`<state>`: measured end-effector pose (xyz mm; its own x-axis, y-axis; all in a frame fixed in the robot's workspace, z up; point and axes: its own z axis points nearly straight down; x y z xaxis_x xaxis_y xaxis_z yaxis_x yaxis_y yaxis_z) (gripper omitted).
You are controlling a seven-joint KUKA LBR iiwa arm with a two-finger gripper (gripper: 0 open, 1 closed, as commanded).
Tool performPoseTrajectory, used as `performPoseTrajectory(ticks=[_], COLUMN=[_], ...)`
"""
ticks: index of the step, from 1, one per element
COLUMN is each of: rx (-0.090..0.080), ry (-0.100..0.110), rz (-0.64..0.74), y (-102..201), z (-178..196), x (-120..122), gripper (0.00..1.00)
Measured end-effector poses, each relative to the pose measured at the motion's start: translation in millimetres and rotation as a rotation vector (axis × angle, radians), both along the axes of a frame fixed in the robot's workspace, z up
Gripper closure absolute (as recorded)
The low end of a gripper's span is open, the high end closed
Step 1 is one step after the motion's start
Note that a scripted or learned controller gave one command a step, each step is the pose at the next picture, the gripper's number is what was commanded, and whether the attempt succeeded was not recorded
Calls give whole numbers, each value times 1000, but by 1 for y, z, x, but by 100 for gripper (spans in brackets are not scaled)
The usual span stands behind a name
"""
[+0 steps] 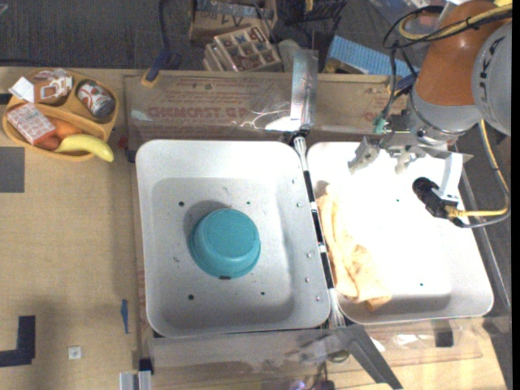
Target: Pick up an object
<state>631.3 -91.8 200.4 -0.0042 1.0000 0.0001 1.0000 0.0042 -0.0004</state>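
Fixed cam overhead, slanted down on both bins (154,185), seemingly mid-range.

Right bin (455,291) blown out — left evenly lit.

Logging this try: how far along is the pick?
Done: nothing lifted. The teal bowl sits in the left bin, and the yellow cloth lies in the right bin. In hand: the gripper hovers open above the right bin. Left: descend, grasp, lift.

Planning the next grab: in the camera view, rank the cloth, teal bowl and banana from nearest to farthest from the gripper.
1. Cloth, right bin's left side, below the gripper.
2. Teal bowl, middle of the left bin.
3. Banana, in the tray at far left.
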Motion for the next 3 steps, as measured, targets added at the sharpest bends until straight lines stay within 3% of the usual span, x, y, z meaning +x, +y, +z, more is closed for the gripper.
performPoseTrajectory(ticks=[1, 2, 3], rx=[0, -3, -2], ry=[0, -17, -19], rz=[119, 190, 216], y=[-15, -5, -8], z=[-60, -108, -108], x=[-82, -93, -146], gripper=[0, 0, 0])
